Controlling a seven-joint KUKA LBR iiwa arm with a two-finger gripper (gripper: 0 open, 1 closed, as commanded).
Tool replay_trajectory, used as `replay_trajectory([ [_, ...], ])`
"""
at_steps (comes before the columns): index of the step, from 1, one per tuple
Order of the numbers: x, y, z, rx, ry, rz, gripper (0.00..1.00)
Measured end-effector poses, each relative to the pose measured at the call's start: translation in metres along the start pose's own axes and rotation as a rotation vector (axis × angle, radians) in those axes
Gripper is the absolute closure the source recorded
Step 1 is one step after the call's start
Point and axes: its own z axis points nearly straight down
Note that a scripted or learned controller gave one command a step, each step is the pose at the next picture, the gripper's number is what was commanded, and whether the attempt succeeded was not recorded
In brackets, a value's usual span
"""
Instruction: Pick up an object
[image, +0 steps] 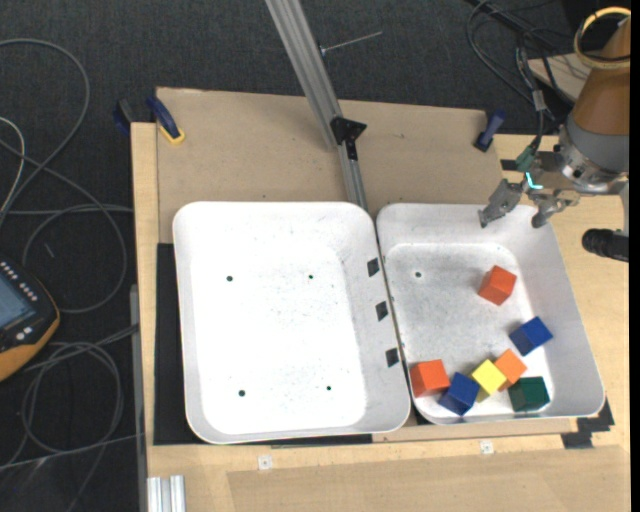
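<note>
Seven blocks sit in the right bin (572, 300); the gripper (520, 208) hovers at its far edge, fingers spread and holding nothing, with the lone orange-red block (497, 284) just nearward, toward the tabletop's front edge.

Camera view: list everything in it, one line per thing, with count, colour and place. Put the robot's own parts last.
Bins: 2, white, side by side on the bench; left bin, right bin.
Orange blocks: 3, in the right bin; one alone near its middle, one at the lower left, one in the cluster at the bottom.
Blue blocks: 2, right bin; one toward the right wall, one at the bottom.
Yellow block: 1, right bin, in the bottom cluster.
Green block: 1, right bin, bottom right corner.
Clamps: 2, blue, on the bench's far edge; left, right.
Metal pole: 1, grey, slanting down to between the bins.
Cables: several, dark, on the floor at left.
End effector: 1, grey, open, above the right bin's far right corner.
</note>
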Motion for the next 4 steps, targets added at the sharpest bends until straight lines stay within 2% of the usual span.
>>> replay_trajectory([
  [1,0.000,0.001,-0.003,-0.003,-0.002,-0.001,0.00],
  [3,-0.005,-0.004,0.111,0.001,0.000,-0.001,0.00],
  [4,-0.005,-0.002,0.095,-0.008,-0.002,-0.001,1.00],
])
